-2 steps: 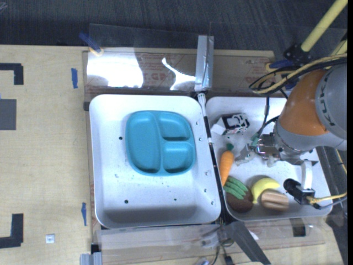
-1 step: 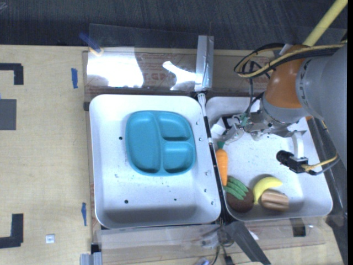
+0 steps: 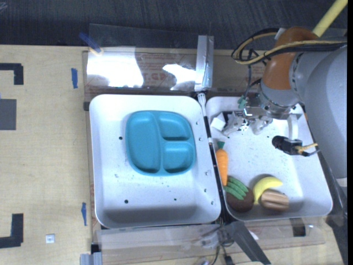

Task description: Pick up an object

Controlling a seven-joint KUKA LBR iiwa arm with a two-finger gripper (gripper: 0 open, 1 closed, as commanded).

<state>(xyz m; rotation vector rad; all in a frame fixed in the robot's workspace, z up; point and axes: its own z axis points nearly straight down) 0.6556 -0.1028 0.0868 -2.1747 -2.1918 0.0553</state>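
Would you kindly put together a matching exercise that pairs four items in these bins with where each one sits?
Things:
1. blue tray
2. carrot
3. banana
4. gripper

Places:
A. along the left wall of the right bin
B. near the front of the right bin, above a brown bread roll
C. over the back of the right bin
D. middle of the left bin

Pairs: 1-D, 2-A, 3-B, 4-C
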